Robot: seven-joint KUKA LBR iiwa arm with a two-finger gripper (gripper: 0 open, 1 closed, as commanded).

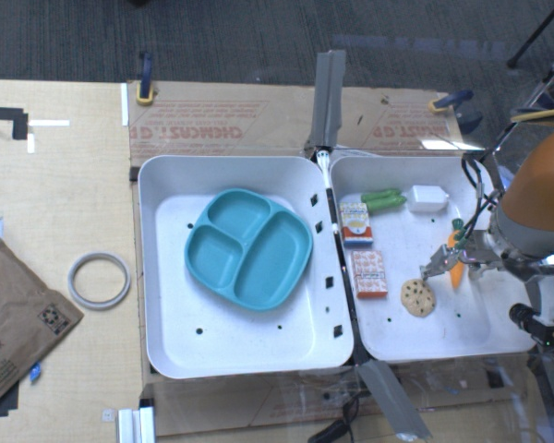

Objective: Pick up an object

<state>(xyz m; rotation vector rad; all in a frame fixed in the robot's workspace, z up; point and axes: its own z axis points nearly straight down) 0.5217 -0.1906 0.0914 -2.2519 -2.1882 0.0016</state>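
1. At the far left of the frame, a roll of tape point(99, 279) and a brown cardboard box point(14, 321) lie on the tabletop point(55, 183), well apart from the action.
2. Left of centre, the left bin point(157, 247) carries a teal divided plate point(248, 247), lying flat and tilted diagonally across the bin floor.
3. Right of centre, the right bin point(388, 335) holds two small cartons point(355, 223) and point(368, 273) in a column beside the divider, a green vegetable toy point(382, 199) and a white block point(427, 197) near its upper wall, and a cookie point(417, 297) toward its lower middle.
4. The orange carrot-like piece point(456, 268) stands out as the likely target: it sits in the middle right of that bin, its long axis running roughly top to bottom in the frame, directly at the jaws, with the cookie just down and left of them.
5. At the right edge, the arm point(535, 197) reaches in low, its gripper point(454, 264) pointed left over the bin floor; whether the jaws are released or clenched around the orange piece cannot be told from this angle.
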